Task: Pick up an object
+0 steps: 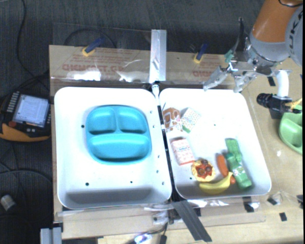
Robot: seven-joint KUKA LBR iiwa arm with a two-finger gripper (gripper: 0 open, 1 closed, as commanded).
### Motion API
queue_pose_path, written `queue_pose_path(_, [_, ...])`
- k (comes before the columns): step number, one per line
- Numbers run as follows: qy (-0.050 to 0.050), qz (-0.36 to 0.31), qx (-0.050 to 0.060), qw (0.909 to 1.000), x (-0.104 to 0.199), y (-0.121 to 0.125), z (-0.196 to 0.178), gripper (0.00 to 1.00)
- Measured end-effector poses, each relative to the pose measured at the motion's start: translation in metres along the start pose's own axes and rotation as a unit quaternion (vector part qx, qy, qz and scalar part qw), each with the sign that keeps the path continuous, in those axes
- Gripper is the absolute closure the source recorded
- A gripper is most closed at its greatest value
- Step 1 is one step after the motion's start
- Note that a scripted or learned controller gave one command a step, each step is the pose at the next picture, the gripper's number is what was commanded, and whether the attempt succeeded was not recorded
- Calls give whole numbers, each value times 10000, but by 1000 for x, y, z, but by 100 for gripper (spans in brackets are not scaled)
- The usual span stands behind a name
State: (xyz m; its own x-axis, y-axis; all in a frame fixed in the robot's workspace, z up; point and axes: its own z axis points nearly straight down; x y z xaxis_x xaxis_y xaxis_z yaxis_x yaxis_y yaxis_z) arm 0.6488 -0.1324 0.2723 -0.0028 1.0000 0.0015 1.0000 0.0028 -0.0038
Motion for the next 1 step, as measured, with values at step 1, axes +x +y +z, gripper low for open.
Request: queue_pose_path(1, [-3, 496, 14, 9988, 0, -76, 114, 0])
